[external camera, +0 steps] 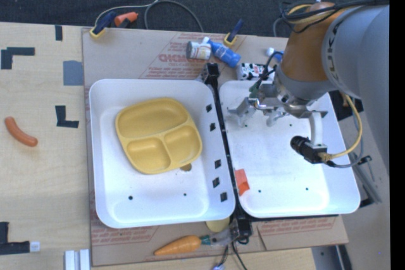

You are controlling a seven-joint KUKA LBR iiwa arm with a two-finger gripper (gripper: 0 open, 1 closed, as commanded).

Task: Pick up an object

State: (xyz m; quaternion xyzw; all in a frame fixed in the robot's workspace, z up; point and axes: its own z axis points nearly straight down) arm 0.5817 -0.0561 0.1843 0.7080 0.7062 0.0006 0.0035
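A yellow divided plate (158, 135) lies in the left bin (107, 199), tilted slightly, with a small brown thing (185, 167) peeking out at its lower right edge. My gripper (258, 112) hangs low over the back left part of the right bin (329, 199), close to the divider between the bins. It stands open, and nothing shows between its fingers (239, 109). The grey and orange arm (310, 54) covers the bin's back right corner.
A small orange tag (241, 181) sits on the divider. Outside the bins lie a carrot (180, 245) at the front, a sausage (20, 131) far left, and a white and blue bottle (212, 50) behind. Clamps (114, 20) hold the board's back edge.
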